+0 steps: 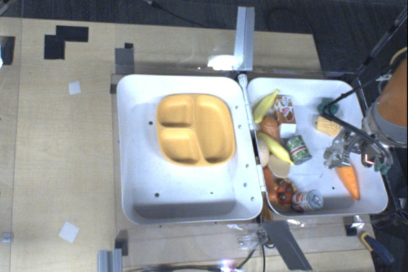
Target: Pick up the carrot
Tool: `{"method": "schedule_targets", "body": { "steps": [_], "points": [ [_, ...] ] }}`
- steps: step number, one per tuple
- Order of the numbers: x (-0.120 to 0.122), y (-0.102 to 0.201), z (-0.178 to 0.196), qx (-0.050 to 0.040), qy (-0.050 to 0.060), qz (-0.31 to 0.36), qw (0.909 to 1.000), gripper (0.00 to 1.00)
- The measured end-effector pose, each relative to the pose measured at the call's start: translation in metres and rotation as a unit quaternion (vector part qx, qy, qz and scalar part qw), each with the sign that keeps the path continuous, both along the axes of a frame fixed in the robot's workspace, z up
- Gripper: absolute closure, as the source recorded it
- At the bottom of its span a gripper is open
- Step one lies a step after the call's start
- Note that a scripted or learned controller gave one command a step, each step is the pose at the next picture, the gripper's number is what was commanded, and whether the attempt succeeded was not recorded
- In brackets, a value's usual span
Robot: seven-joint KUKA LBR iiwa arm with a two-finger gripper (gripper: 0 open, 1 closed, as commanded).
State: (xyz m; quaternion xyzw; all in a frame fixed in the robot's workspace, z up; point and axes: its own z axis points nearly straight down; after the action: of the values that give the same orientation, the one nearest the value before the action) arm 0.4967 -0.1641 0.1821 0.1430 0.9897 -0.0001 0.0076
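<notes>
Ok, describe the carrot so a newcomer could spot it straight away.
Look in the right bin, at its near right corner. The carrot lies there, just below the hand. It is the bin's one plain orange tapered thing, pointing toward the near edge.

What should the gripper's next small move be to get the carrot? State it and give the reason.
Probably a short drop straight down onto the carrot's thick upper end. The gripper sits right at that end, in the right bin, and the carrot lies clear on the bin floor, apart from the can and the corn, so nothing crowds it.
</notes>
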Motion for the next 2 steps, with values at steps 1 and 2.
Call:
{"method": "schedule_targets", "body": {
  "steps": [1,2],
  "points": [
    [-0.009,-0.033,-0.083,0.0018,0.005,-0.107,0.9942,1.0],
    [0.01,0.024,-0.012,0.002,0.0,-0.082,0.9967,1.0]
  ]
}}
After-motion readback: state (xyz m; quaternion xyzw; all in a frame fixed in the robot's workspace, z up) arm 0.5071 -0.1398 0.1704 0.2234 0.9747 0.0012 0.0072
